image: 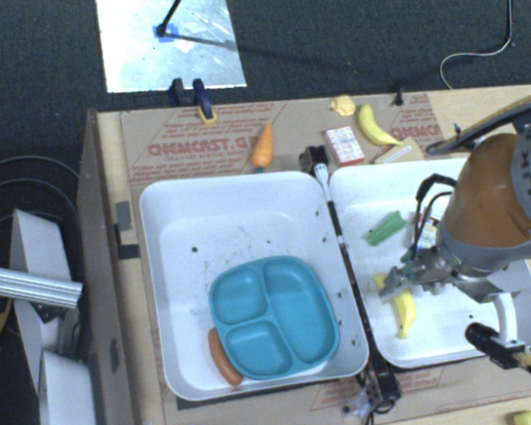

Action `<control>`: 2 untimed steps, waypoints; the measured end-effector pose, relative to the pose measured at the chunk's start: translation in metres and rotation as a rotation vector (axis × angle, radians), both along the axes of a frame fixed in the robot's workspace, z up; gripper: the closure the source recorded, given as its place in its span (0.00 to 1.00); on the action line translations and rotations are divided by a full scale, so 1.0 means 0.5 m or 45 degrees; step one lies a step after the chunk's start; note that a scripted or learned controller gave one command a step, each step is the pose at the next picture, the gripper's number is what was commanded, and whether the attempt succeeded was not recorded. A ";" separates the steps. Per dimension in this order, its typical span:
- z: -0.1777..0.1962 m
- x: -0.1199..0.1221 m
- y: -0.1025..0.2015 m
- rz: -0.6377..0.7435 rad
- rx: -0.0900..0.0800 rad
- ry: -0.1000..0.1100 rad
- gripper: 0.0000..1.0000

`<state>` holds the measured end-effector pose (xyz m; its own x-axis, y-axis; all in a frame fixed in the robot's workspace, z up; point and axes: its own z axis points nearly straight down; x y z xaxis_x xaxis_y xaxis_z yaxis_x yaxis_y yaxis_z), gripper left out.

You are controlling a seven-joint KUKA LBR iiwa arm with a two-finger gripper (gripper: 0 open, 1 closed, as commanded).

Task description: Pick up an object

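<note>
The gripper (406,275) was right over the top end of a small smooth curved yellow banana (403,312) in the right bin (469,350), its long axis trailing down and away below the hand, with a flat green block (384,229) further up, and honestly I couldn't tell its grip state.

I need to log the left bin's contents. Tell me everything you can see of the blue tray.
The blue tray is a light-blue, plastic-looking divided plate with rounded corners and three compartments: two upper, one lower. It lies flat and slightly rotated in the left bin, toward its near edge. An orange sausage-shaped item lies along its lower left rim.
</note>
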<state>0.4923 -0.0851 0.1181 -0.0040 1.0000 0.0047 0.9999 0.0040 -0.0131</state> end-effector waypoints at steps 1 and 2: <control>-0.070 -0.012 -0.004 -0.005 -0.005 -0.016 0.00; -0.046 -0.009 -0.002 -0.002 -0.003 -0.021 1.00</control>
<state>0.4879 -0.0861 0.0952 -0.0025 1.0000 0.0022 1.0000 0.0025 0.0031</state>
